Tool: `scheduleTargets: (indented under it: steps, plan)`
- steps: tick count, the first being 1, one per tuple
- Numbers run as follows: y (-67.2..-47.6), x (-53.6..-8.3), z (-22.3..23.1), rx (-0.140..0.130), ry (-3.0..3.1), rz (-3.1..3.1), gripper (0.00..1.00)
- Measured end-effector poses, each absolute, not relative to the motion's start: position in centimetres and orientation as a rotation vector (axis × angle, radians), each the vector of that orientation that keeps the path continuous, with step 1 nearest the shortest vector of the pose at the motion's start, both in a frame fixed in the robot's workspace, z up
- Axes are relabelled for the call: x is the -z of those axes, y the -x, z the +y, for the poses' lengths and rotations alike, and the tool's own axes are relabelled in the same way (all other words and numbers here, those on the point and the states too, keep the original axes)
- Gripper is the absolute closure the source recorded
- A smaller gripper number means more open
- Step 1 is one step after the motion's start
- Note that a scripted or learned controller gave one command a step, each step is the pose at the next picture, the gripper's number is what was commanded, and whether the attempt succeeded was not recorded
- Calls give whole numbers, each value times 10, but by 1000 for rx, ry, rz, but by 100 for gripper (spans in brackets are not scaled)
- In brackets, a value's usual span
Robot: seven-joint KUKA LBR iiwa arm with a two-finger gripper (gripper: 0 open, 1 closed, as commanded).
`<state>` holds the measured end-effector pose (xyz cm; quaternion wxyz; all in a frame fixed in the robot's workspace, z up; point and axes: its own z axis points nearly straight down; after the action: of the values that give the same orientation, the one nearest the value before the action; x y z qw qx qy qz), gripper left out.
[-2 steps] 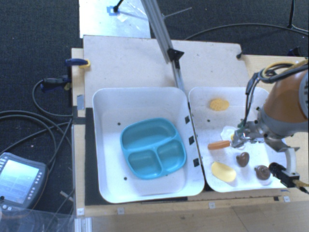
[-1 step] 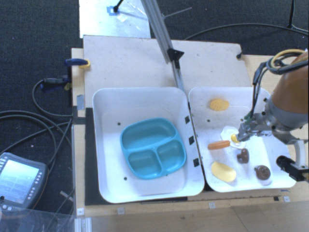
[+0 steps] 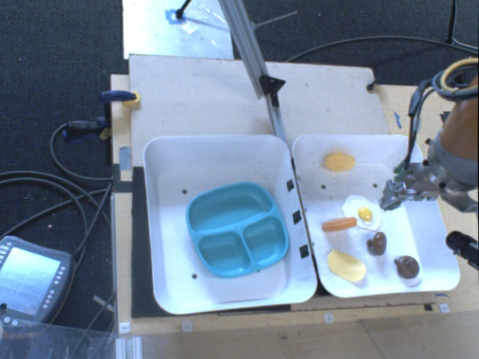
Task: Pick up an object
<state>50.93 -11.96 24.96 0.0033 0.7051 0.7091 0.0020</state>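
Six toy foods are spread apart in the right bin (image 3: 426,271), so each can be reached singly. The pincer (image 3: 391,197) is poised beside the fried egg (image 3: 361,215); its opening cannot be told.

Two bins sat side by side on my bench. The left bin (image 3: 161,223) held a divided tray (image 3: 237,229) near its middle. In the right bin (image 3: 434,275), a round patty (image 3: 340,161) lay at the back, a fried egg (image 3: 362,215) in the centre with a sausage (image 3: 339,224) touching its left edge. My gripper (image 3: 392,197) hung just right of the egg. Nearer the front lay a flat slice (image 3: 347,265), with two small lumps (image 3: 377,242) (image 3: 407,267) to its right.
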Motion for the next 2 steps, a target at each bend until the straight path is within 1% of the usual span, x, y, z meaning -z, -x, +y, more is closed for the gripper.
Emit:
scheduleTargets:
  steps: [1,2]
  plan:
    - [-535,-256,-76,-6,-2209,2231,100]
    - [-564,-248,-19,-5,-2208,2234,100]
